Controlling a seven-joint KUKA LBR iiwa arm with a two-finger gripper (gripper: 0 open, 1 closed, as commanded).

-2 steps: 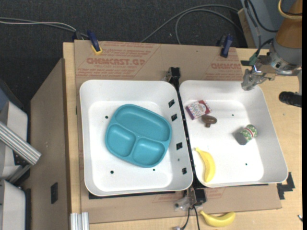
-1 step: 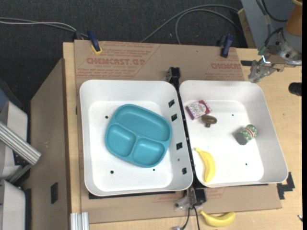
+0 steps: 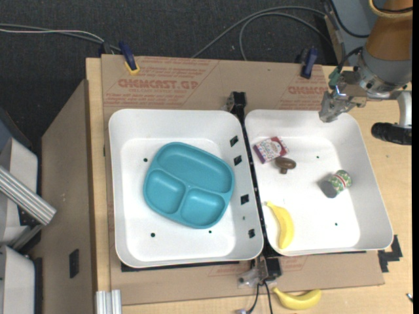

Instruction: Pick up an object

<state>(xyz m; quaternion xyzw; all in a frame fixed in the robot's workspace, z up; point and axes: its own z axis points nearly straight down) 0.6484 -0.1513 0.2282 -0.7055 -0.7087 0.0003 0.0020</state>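
a loose banana (image 3: 298, 298) lies nearest; the gripper (image 3: 330, 109) hangs at the right bin's (image 3: 366, 175) far rim, its opening unreadable, holding nothing i can see; descending there risks clipping the wall.

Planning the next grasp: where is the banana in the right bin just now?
The banana lies in the right bin, against its left wall near the front corner, below the small brown object and left of the green can.
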